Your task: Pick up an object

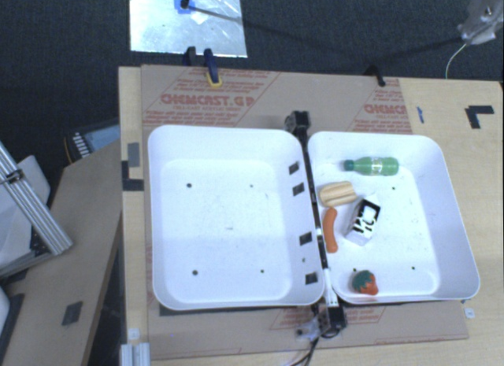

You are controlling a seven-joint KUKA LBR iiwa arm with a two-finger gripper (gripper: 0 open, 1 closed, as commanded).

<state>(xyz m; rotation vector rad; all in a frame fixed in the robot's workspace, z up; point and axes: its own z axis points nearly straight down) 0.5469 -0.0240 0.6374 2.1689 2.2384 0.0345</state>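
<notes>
- camera view: the right bin (429,238) holds all the candidates for picking, and the left bin (220,223) sits just beside it.
- a green bottle (372,166) lies on its side near the right bin's far wall, its long axis running left to right.
- below it, a tan bun-like piece (336,194) rests near the divider between the bins. an orange-red stick (331,229) lies just under it with its long axis running near to far.
- a small black-and-white box (363,219) sits tilted just right of the stick, close enough that the two may be touching.
- a small red-and-green item (364,282) sits apart from the others, by the near wall.
- a pale grey part in the upper right corner looks like the gripper (479,18), blurred and well apart from the bins. i cannot tell whether it is wide or narrow, and nothing is seen held in it.
- judgement: every object lies down and to the left of the gripper. the bottle is the nearest, and the move calls for a grasp across its short width.
</notes>
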